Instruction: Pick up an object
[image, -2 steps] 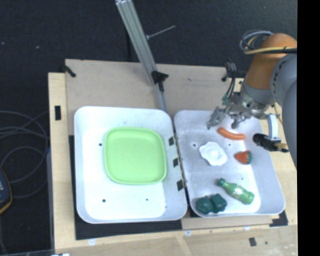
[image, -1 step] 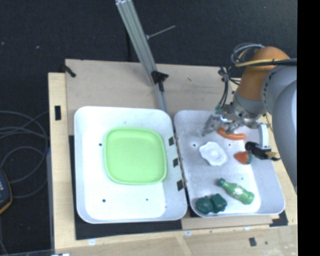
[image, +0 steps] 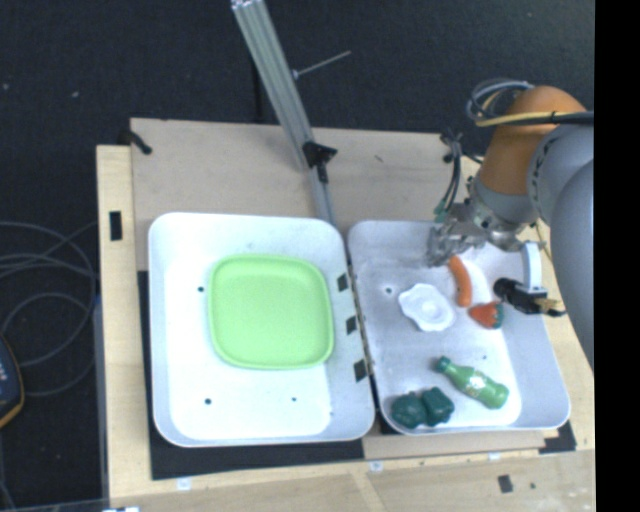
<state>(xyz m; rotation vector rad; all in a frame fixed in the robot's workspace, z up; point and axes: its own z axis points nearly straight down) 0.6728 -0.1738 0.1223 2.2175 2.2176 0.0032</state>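
Note:
My gripper (image: 447, 248) hangs over the far part of the right bin (image: 385, 250), just above the upper end of an orange carrot-like piece (image: 461, 281). Nothing shows between its fingers. A white shell-shaped object (image: 426, 307) lies mid-bin, left of the carrot. A red piece (image: 486, 315) sits to the right of the white one. Nearer the front lie a green bottle (image: 472, 383) and a dark green lump (image: 422, 408).
The left bin (image: 180, 300) holds a light green square plate (image: 270, 311). A slanted metal pole (image: 285, 95) rises from behind the bins' divide. The arm's grey body and orange band fill the upper right. Cables lie off the bench at left.

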